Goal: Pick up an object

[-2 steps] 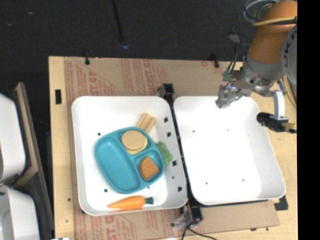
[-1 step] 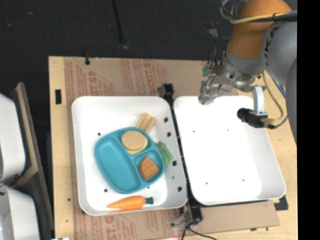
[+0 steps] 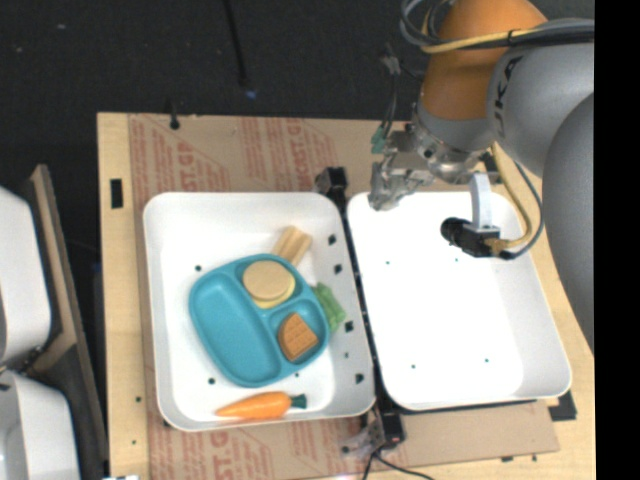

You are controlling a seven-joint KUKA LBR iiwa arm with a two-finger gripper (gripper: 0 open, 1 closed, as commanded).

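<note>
Camera view: we log the gripper over the right bin's 11 o'clock corner; we cannot tell the jaws' state. Left bin holds a blue tray, with a carrot at its 6 o'clock.

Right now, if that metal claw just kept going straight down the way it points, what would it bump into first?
Probably the bare floor of the right-hand shallow white bin, near its top-left corner. The two-finger gripper hangs above that corner. Depth is hard to judge, so it might clip the rim instead.
</note>
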